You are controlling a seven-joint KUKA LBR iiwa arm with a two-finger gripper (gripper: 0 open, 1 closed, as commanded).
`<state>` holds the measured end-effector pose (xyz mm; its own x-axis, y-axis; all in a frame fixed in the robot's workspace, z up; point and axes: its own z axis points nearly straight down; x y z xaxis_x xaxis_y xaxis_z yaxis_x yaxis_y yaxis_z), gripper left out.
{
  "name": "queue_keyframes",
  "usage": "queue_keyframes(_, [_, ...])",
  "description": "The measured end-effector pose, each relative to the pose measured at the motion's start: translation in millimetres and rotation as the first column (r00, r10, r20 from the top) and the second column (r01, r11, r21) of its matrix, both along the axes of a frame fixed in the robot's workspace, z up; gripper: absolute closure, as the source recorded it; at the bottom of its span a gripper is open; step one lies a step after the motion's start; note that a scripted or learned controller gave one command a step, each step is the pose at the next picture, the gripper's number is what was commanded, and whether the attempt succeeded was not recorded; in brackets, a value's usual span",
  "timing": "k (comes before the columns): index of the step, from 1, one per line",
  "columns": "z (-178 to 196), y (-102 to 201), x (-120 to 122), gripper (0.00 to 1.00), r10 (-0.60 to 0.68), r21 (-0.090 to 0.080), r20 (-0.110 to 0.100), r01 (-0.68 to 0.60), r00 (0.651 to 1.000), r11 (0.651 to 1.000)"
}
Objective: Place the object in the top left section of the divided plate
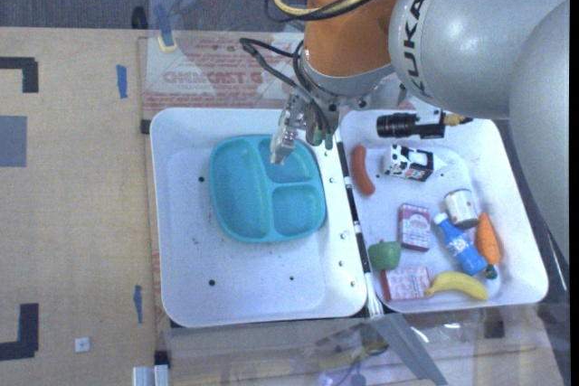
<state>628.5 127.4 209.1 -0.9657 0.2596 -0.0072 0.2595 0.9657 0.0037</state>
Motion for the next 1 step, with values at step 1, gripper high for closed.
queue_keyframes(1, [-87.1, 4.3, 16.8, 1.00, 0.254, 0.002, 0.004, -0.254, 0.967, 0.967])
